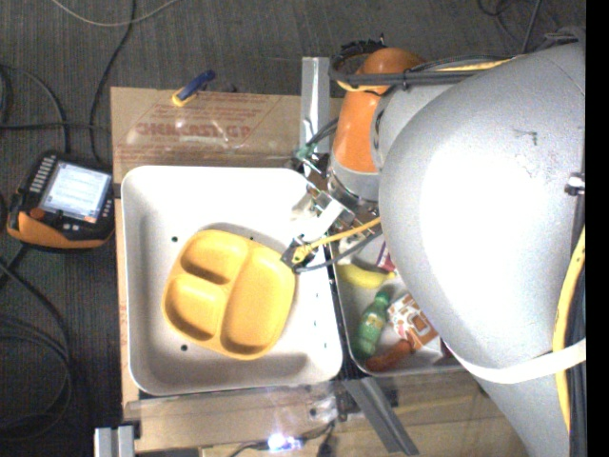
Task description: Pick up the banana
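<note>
Yellow divided plate (230,293) in a white bin (143,217); green bottle (372,320).

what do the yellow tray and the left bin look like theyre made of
Tray: probably moulded plastic, smooth with a soft sheen, rounded compartments, even yellow colour. Left bin: likely plastic too, plain white, smooth rounded walls, though painted metal cannot be ruled out.

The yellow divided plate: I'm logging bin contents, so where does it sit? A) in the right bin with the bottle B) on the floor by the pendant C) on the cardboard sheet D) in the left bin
D: the yellow divided plate lies flat on the floor of the left bin, while the green bottle and other items are in the right bin.
</note>
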Tool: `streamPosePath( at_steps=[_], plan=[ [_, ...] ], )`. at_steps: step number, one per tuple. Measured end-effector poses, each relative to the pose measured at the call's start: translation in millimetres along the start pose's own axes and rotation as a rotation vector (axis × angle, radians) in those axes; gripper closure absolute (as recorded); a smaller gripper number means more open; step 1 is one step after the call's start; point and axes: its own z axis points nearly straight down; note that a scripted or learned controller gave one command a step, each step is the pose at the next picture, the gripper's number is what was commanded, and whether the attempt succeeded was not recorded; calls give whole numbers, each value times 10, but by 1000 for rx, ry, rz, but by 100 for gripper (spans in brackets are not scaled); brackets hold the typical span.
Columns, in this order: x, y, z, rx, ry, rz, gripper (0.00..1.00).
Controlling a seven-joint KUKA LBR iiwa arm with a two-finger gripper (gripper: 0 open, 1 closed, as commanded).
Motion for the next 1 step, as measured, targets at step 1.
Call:
streamPosePath(
  at_steps=[1],
  plan=[
    [-1035,88,8,1,1,16,0]
  ],
)
